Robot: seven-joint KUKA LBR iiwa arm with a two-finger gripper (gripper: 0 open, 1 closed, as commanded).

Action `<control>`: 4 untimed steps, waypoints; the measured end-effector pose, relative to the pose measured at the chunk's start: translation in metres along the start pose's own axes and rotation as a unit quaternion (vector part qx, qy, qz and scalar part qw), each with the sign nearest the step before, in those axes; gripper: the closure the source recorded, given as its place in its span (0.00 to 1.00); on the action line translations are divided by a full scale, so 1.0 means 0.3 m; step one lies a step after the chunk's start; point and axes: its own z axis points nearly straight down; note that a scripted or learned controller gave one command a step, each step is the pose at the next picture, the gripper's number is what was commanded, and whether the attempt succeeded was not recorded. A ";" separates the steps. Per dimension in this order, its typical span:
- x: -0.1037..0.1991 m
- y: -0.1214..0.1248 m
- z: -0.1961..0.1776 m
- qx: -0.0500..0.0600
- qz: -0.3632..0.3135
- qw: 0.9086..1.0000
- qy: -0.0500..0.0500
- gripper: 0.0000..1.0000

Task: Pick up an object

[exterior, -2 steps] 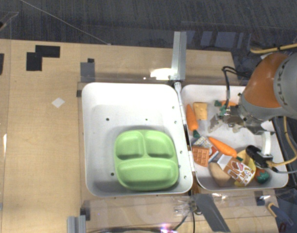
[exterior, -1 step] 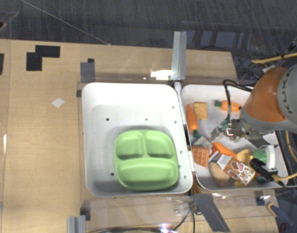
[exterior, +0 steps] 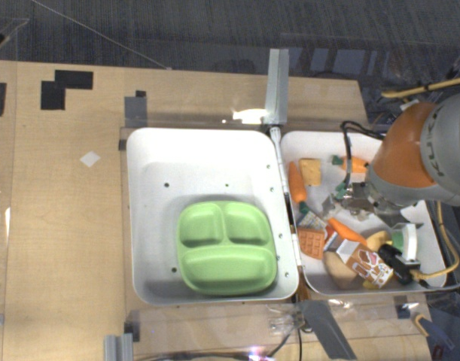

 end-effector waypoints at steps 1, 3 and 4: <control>0.005 -0.024 0.001 0.000 0.080 0.997 0.003 0.00; 0.009 -0.027 -0.003 0.002 0.081 0.997 0.004 1.00; -0.002 -0.027 0.000 0.000 0.083 0.997 0.001 0.00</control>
